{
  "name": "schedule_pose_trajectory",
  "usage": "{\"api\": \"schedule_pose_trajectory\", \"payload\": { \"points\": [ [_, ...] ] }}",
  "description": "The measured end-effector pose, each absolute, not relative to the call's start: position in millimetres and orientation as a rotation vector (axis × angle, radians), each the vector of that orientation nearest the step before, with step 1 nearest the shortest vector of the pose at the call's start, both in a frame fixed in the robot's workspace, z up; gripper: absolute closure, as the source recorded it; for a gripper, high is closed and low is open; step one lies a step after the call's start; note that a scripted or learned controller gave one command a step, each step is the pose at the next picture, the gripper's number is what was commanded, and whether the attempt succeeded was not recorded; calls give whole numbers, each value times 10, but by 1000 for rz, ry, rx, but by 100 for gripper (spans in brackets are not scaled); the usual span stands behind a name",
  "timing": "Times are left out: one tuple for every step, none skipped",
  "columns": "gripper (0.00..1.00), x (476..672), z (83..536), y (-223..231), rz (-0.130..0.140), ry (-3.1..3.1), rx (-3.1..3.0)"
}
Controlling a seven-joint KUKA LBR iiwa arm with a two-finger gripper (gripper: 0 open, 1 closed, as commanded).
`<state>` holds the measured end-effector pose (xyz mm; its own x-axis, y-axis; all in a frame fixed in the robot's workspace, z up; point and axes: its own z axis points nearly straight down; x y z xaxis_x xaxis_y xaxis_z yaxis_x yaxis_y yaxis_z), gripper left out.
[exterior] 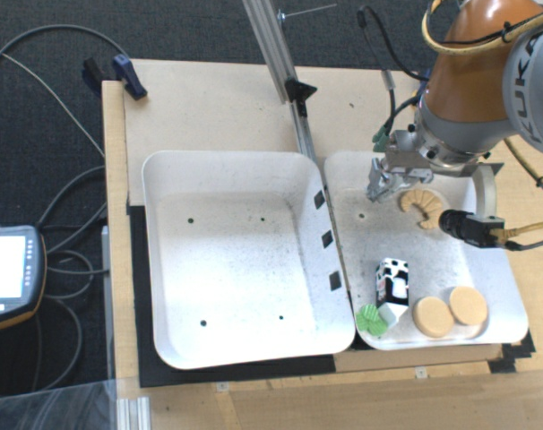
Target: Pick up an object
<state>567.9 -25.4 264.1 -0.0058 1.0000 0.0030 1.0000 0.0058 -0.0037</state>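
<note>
The gripper (380, 186) hangs over the far part of the right bin (361, 240), its metal fingers pointing down with nothing seen between them. Just to its right lies a tan croissant-shaped piece (421, 205), apart from the fingers. Nearer the front of the same bin stand a black-and-white cow-patterned carton (392, 281), a small green item (372, 318) at the carton's foot, and two round tan biscuits (450, 311) side by side.
The left bin (227, 258) lies beside the right one, split from it by a ridge with black clips. A slanted metal rail (280, 61) runs down from the top to the bins' junction. Cables and a black camera-like part (469, 226) hang at the arm's right.
</note>
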Motion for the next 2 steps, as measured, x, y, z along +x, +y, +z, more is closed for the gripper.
{"api": "schedule_pose_trajectory", "payload": {
  "points": [
    [100,5482,2469,246,3,-2223,-2211],
    [100,5303,2531,789,0,-2226,-2209]
  ]
}}
